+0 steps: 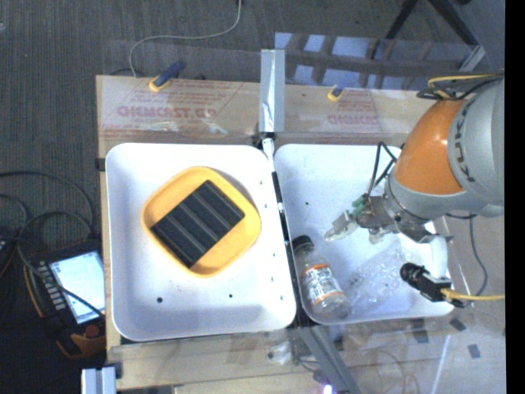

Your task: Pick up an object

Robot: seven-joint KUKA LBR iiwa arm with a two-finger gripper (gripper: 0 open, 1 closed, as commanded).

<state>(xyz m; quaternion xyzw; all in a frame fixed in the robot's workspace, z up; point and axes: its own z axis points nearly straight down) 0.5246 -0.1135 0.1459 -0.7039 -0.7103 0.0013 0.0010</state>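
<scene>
Nearest to us, in the right bin (295,189), we see a small clear bottle (321,286) with an orange label lying on its side by the front left corner, its black cap (301,244) toward the divider. Just beside it lies a crumpled clear plastic piece (376,276). Above these we find the gripper (343,226) hanging over the bin floor, with nothing visibly between its fingers; whether they stand apart or together we cannot tell. Farther left, in the left bin (123,220), a yellow dish (202,220) with a black ribbed top rests near the middle.
</scene>
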